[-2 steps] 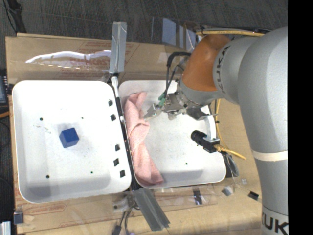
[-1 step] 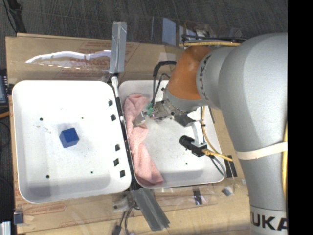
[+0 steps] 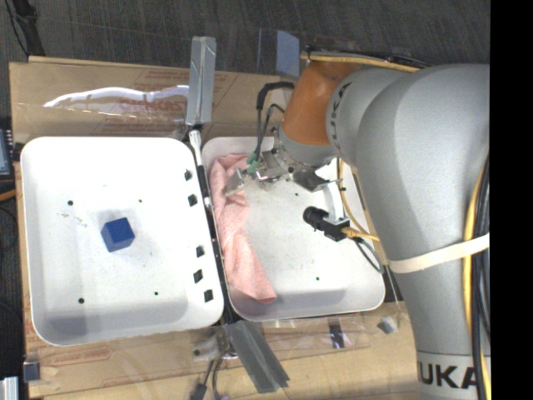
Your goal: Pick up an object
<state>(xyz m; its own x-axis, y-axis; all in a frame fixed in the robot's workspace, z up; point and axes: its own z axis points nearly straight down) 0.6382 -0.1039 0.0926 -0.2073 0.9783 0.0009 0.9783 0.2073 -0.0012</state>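
A pink cloth lies along the left side of the right bin, stretching from the far left corner toward the near wall. My gripper reaches down at the cloth's upper end, near the bin's far left corner, touching or just above the fabric. The grey arm with its orange band comes in from the right and covers much of the bin's far side. A blue cube rests in the left bin, left of its middle.
A dark metal divider with black clips runs between the two bins. A black cable connector hangs over the right bin's middle. Cardboard backs the bins, with a plastic sheet on it.
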